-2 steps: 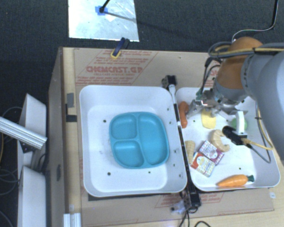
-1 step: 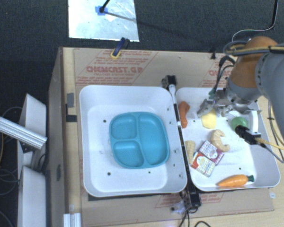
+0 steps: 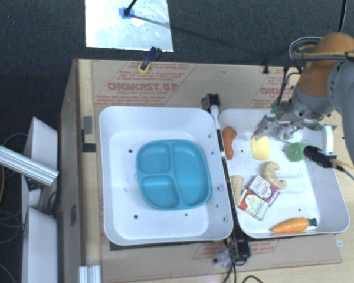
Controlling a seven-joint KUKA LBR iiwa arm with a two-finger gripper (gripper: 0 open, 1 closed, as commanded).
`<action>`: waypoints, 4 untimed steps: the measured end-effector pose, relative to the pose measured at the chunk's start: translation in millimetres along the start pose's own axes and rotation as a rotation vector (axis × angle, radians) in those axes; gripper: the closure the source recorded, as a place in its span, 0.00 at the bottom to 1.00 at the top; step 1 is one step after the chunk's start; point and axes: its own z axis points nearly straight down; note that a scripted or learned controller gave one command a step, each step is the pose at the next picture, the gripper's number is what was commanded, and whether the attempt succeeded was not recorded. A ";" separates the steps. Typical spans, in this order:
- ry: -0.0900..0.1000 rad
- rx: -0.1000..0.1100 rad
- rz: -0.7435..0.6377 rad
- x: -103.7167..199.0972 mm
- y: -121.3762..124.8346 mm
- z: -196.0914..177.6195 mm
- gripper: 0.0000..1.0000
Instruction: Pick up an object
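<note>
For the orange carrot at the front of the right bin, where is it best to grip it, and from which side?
Probably grip the carrot across its thick middle, from above. It lies flat along the right bin's near wall, with bare floor behind it, so fingers fit on both long sides. The green tip looks too thin.

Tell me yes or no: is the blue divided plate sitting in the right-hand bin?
No. The blue divided plate lies in the left bin, while the right bin holds the toy foods.

yellow fruit (image 3: 260, 148): pale, rounded, lying in the right bin (image 3: 336, 205) near its far left part, just under my gripper (image 3: 272, 126)
contact: I cannot tell whether my tool touches it
neighbours: orange sausage (image 3: 229, 141) just left of it
</note>
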 end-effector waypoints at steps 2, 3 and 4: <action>-0.013 -0.033 -0.005 67.4 -14.2 -35.7 0.00; -0.019 -0.037 -0.004 70.0 10.4 14.6 0.00; -0.017 -0.032 -0.002 17.2 7.7 6.4 0.00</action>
